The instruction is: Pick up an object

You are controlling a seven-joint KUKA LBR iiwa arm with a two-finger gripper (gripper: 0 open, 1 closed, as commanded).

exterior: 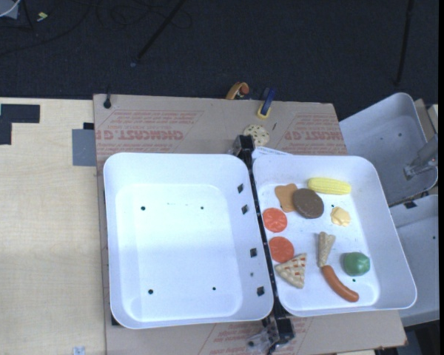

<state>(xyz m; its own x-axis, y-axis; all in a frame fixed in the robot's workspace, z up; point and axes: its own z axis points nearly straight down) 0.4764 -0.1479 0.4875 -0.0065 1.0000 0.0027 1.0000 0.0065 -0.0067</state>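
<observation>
You're right at the start here, nothing's been picked yet, so you're basically still at the "choose a target" step.

Starting at the bottom of the frame: the right bin (388, 231) has all the goodies. Lowest down is the orange-red sausage (340, 284), with a pizza slice (293, 271) just to its left and a green pepper (355, 263) just above and to the right. Next up, a cone-looking piece (325, 247) and two red tomato slices (282, 248), one above the other along the bin's left side. Higher still you've got the brown patty (308, 203) touching a tan cookie-ish piece (285, 196), a small yellow bit (340, 216) to the right, and the corn cob (328, 186) nearest the top wall. The left bin (122, 235) is sitting beside it on the bench (37, 235).

I can't tell what state the pincer is in.

Next move, I'd guess: go for something standing apart, like the pepper or the corn. The patty and its neighbour are touching, so that's riskier.
</observation>
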